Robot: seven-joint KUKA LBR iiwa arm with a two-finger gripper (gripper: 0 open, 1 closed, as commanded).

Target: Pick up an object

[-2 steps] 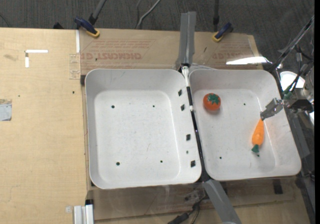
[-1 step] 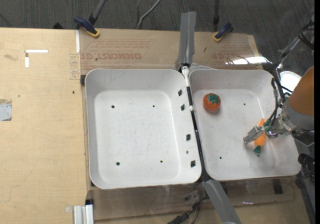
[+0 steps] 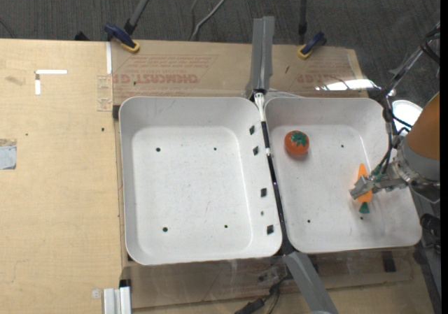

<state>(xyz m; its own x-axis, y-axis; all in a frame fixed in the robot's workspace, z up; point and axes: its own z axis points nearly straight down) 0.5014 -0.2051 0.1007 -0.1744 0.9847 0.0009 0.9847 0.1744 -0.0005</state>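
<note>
A small orange carrot-shaped toy (image 3: 362,194) with a green end sits in the right part of the right bin (image 3: 329,236). My gripper (image 3: 367,184) reaches in from the right and is shut on the toy's middle, with orange showing above and below the grey fingers. I cannot tell whether the toy is touching the bin floor. A round red tomato toy (image 3: 297,144) with a green top lies loose near the back left of the same bin, well apart from the gripper.
The left bin (image 3: 140,236) adjoins the right one along a central divider (image 3: 266,166). A cardboard sheet (image 3: 182,71) with two clamps lies behind the bins. Wooden bench top (image 3: 56,166) extends to the left. Cables run by the arm on the right.
</note>
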